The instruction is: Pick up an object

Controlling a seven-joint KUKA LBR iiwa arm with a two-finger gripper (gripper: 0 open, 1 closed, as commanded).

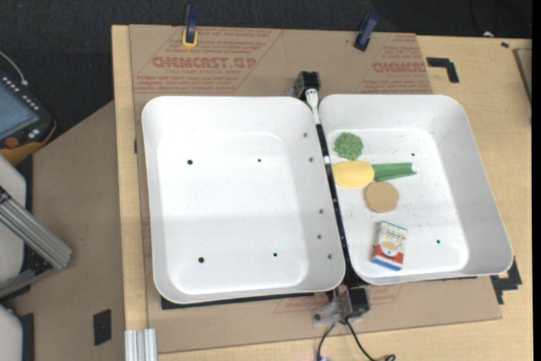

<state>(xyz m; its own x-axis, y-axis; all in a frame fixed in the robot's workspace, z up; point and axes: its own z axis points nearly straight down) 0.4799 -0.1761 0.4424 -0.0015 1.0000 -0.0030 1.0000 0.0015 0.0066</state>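
— Checked the near end first?
— Yes. Found a small white, red and blue carton [389, 246] lying flat near the front rim of the right white plastic bin [483, 182], well apart from the walls, likely the easiest pick.
— And behind it?
— Spotted a round tan disc [381, 198], then a yellow toy fruit with a green stalk [353, 174], then a green bushy toy vegetable [347, 145], all crowding the divider.
— Left white bin [228, 190]?
— Nothing worth noting.
— Farther back?
— Noticed two blue clamps [191, 23], presumably pinning the brown board to the counter [279, 55].
— Tool open or closed?
— Could not tell.
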